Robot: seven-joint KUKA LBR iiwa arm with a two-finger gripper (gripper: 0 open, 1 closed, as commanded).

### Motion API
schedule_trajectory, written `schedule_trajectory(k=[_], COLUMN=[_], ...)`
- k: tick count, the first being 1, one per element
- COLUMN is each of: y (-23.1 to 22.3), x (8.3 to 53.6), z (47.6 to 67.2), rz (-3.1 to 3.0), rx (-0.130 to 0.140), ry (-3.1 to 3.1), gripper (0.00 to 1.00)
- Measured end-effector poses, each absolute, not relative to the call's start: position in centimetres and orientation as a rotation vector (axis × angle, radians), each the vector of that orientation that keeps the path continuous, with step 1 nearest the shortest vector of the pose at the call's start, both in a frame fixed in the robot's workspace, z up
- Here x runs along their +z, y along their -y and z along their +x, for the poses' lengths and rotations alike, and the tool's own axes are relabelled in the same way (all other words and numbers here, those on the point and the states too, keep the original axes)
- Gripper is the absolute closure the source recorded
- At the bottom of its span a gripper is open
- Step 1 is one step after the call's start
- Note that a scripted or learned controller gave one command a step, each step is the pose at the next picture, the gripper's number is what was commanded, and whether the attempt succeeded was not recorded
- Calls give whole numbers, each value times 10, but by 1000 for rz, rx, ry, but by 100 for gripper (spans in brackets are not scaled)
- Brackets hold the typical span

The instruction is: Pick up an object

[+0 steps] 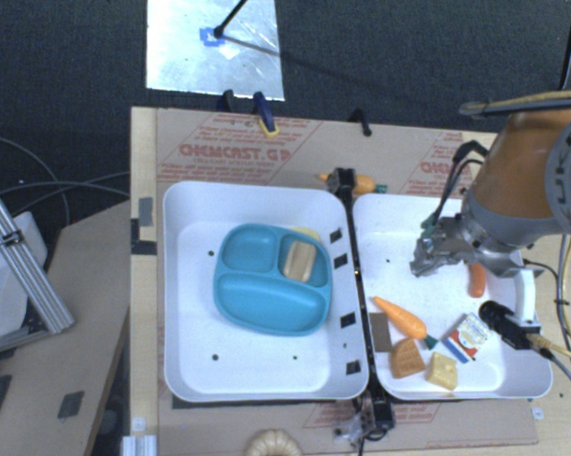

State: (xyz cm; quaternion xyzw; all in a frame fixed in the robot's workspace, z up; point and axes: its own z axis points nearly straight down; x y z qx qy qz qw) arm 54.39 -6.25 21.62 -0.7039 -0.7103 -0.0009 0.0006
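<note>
Reaching in from the right, the arm hangs its pincer, grip state unclear, over the right bin.

- Arm: cut off by the right edge; base out of frame.
- Gripper: dark and blurred, finger spacing unreadable.
- Orange sausage-like piece: upper end hidden behind the wrist.
- Small yellow item: mostly hidden behind the tan block in the blue divided plate.
- Orange-yellow object: partly behind the black clamp at the top of the bins' divider; identity unclear.
- Beige ring: clipped by the bottom edge.
- Small carton: print too small to read.
</note>
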Motion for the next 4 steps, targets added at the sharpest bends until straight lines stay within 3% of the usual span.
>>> schedule_trajectory(k=[1, 2, 3, 4], y=[13, -22, -36, -22], x=[231, 221, 221, 234], z=[533, 536, 530, 530], rz=[-2210, -2213, -2214, -2222], rx=[-4, -1, -1, -4], ry=[2232, 2229, 2229, 2224], gripper=[100, 100, 100, 100])
